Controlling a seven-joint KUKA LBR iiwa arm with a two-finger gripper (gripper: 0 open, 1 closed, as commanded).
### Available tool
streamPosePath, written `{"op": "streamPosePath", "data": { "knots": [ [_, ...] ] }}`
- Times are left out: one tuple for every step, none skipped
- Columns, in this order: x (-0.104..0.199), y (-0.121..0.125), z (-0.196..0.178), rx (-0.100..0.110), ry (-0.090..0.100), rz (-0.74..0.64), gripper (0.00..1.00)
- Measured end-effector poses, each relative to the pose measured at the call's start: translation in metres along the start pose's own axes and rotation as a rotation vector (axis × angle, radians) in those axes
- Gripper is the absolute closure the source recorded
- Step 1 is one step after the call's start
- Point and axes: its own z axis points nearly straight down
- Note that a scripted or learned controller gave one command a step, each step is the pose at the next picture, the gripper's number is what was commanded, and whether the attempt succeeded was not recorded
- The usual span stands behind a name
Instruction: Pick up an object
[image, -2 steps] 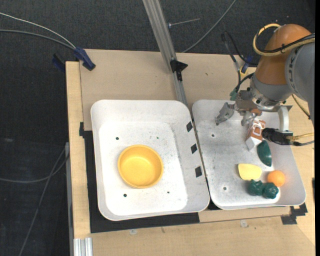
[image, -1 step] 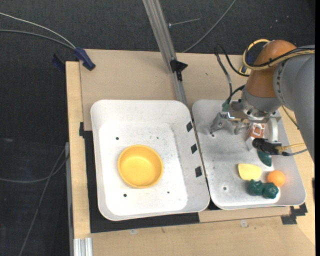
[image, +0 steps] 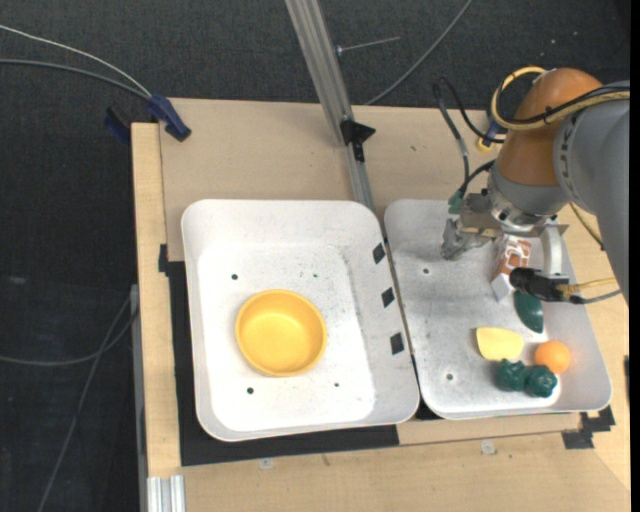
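My gripper (image: 458, 238) hangs low over the far part of the right bin (image: 440, 330), below the grey wrist and the orange band. Just to its right a small white and red object (image: 510, 262) lies next to a dark teal piece (image: 530, 312). Nearer the front of that bin are a yellow wedge (image: 498, 343), an orange ball (image: 551, 356) and a dark green lumpy object (image: 525, 378). I see nothing held in the gripper. A yellow bowl (image: 280, 332) sits upright in the left bin (image: 215, 250).
A slanted metal pole (image: 335, 100) rises from the bench behind the gap between the bins. Black clips (image: 388, 297) line the bins' shared edge. A blue clamp (image: 168, 117) sits at the bench's far left corner. Cables loop around the arm's wrist.
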Motion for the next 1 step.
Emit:
{"op": "streamPosePath", "data": {
  "knots": [
    [-0.0075,-0.0036,-0.0617,-0.016,-0.006,0.003,1.0]
  ]
}}
